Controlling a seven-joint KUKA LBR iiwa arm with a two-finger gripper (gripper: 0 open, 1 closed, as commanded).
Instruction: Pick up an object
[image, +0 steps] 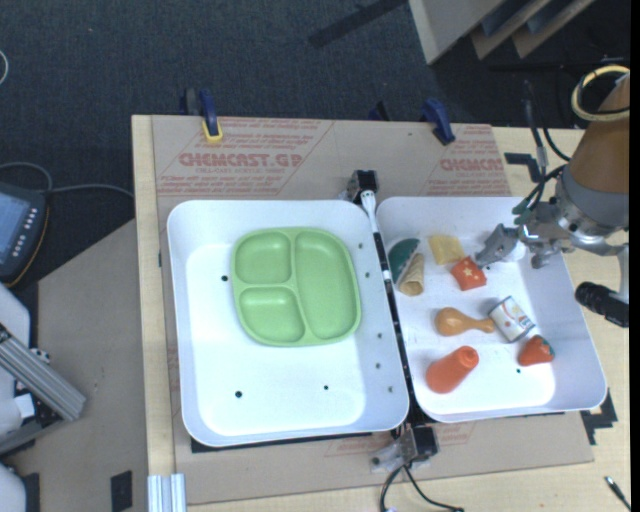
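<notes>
- The grey arm with its orange band (607, 150) reaches in over the right-hand shallow white bin (570, 385), and the two-finger gripper (500, 246) hangs above that bin's upper half.
- Its jaws look parted, one metal finger (494, 243) angled down toward the toys, with nothing between them.
- Landmark: the small red-orange block (467, 272), just below and to the left of the gripper tips, close but apart.
- Left of the block lies a pale yellow wedge (445, 248), and further left a dark green and tan cone-shaped piece (407, 266) by the bin's left wall.
- Below the block sits a tan pear-shaped toy (462, 321), touching a small white can with a printed label (512, 319) to the lower right of the block.
- Further below, an orange-red rounded toy (452, 369); well down to the right of the block, a red strawberry-like toy (537, 350).
- Far left of the block, the left white bin (270, 405) carries a light green divided plastic plate (296, 285).
</notes>
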